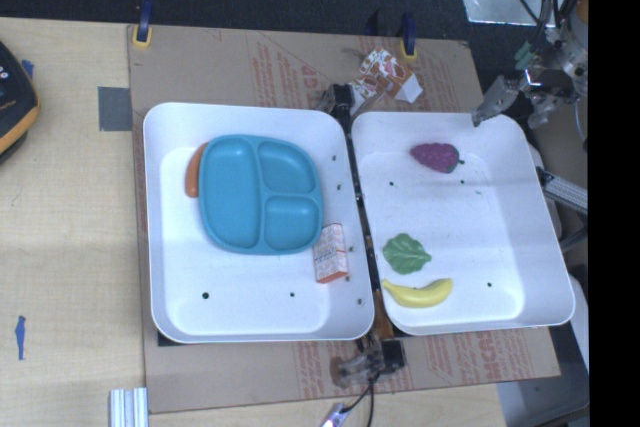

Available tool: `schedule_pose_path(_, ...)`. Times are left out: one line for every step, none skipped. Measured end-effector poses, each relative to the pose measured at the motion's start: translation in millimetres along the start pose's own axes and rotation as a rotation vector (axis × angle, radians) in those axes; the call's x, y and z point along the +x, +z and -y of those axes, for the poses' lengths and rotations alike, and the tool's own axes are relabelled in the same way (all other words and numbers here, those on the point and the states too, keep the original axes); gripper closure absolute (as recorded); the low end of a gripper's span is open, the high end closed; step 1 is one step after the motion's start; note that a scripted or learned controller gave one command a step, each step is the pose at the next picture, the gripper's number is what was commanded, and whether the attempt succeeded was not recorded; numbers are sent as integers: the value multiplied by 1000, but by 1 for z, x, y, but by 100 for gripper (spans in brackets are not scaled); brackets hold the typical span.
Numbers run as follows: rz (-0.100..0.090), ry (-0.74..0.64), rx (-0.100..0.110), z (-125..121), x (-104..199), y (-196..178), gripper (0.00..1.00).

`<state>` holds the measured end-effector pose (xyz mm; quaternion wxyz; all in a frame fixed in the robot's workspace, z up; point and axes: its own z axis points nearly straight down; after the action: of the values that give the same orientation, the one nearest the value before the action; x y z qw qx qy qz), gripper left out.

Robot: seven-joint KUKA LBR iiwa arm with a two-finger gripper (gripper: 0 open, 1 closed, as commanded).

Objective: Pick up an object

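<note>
- gripper (510, 95): at the right bin's (540, 215) far right corner, partly cut off; grip state cannot be told.
- banana (418, 292): yellow, curved, long axis along the right bin's near edge.
- green leaf (406, 253): just beyond the banana.
- purple object (435, 156): near the far edge.
- left bin (170, 215): blue divided plate (262, 193), an orange item (191, 171) half hidden under it, small packet (331, 253).

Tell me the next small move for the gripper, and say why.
Probably swing the gripper left and forward to hover over the purple object. The gripper sits at the right bin's far right corner, holding nothing, and that object lies nearest, apart from the green leaf and banana.
</note>
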<state>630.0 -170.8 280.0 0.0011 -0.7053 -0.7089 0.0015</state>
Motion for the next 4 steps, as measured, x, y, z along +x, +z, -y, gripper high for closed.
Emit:
schedule_pose_path(-1,-3,3,-26,8,131,0)
schedule_pose_path(0,-2,2,-27,25,185,0)
schedule_pose_path(0,2,-2,-27,-25,187,0)
schedule_pose_path(-1,0,1,-27,-5,188,0)
